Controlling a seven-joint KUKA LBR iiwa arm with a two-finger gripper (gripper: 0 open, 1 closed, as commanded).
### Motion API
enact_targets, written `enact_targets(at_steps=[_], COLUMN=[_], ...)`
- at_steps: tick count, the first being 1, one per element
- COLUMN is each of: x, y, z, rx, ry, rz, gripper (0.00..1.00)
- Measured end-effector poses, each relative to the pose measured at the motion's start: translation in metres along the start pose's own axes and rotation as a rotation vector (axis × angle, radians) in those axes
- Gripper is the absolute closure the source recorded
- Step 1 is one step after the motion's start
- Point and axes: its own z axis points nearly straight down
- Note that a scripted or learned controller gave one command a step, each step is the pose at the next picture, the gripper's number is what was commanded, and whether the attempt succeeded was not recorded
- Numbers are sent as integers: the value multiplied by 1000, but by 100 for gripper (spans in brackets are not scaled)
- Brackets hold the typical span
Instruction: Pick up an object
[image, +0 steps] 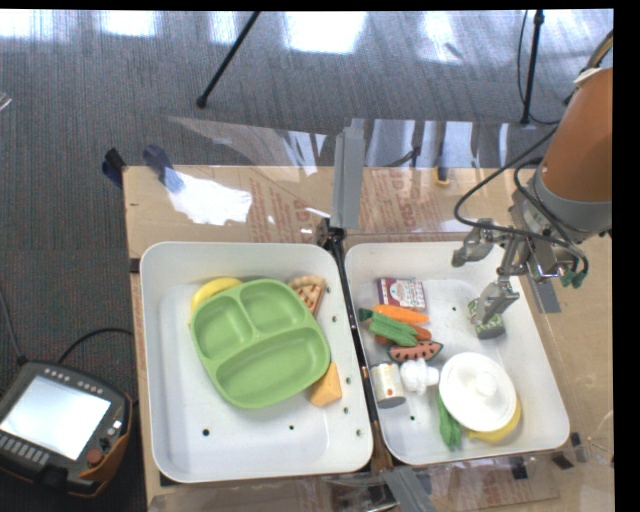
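objects to pick: a cluster of toy food in the right bin (555, 395), none of it between the tool's fingers
tool (490, 318): low over the right bin's upper right part, its tip at a small dark green piece (487, 327); whether the fingers are apart or together cannot be told from this slant
arm (580, 150): grey with an orange band, reaching in from the right, cables looping beside the wrist
right bin, upper middle: a small purple and white box (401, 292) lying flat
right bin, centre: an orange carrot (402, 313) and a green vegetable (392, 331) heaped together, a watermelon slice (415, 351) just below them
right bin, lower middle: a small can (386, 383) near the left wall, a white bottle-like piece (419, 375) just beside it
right bin, lower right: a white round lid or bowl (477, 390) resting on a yellow item (497, 430), a green pod (448, 420) touching its left edge
left bin (170, 400): a green divided tray (260, 342) tilted across the middle
under the tray: a yellow piece (212, 290) peeking at upper left, a pizza slice (310, 293) at upper right, an orange wedge (326, 387) at lower right
surface (420, 200): brown, carrying both bins side by side, with a white patch of glare near its far left corner
floor, lower left: a handheld control pendant (60, 425) with a screen
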Motion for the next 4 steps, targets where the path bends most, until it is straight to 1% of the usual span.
enact_targets(at_steps=[1,2,3,4], x=[-17,-11,-15,-14], y=[21,35,35,35], z=[138,178,179,189], rx=[-4,5,4,0], ry=[18,-28,-30,-5], rz=[-60,141,227,338], gripper=[0,0,0,0])
